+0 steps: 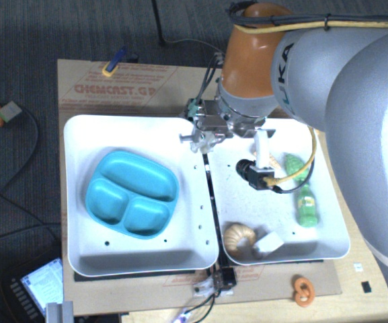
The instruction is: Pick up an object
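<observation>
Camera view, blue tray (132, 192), green toy (306, 208), shell (238, 235)

Tray (132, 192), left of gripper (204, 137): glossy blue plastic. Gripper: bare metal. Bins (73, 194): smooth white plastic. Board (113, 89) beyond: matt brown cardboard.
</observation>
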Tool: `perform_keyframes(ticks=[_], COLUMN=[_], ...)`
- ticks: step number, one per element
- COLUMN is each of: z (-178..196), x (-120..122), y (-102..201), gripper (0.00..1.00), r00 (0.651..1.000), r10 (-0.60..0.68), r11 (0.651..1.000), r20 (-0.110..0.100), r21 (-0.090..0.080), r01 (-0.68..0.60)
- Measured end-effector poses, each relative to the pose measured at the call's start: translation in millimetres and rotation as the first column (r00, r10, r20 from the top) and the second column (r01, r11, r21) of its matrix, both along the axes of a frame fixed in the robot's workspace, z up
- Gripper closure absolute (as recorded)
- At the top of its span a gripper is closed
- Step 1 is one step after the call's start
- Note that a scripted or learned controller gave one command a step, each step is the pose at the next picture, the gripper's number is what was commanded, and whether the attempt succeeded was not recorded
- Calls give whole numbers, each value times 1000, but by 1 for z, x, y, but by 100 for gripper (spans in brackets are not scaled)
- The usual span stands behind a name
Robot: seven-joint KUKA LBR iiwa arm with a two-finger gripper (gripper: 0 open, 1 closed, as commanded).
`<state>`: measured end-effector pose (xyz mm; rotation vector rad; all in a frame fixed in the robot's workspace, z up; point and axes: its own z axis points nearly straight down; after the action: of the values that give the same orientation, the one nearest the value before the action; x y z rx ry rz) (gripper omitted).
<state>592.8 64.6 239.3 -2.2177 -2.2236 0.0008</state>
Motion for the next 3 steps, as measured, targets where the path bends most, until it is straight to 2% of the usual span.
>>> perform_keyframes(ticks=[1,2,3], z=[-5,-3,-13], x=[-38,-100,-109], y=[17,27,31], gripper=[100,100,100], r00=[1000,1000,1000], r10=[-2,-2,-3], r11=[1000,1000,1000], r20=[-1,-2,-1], r21=[-1,-1,-1], r01=[2,2,3])
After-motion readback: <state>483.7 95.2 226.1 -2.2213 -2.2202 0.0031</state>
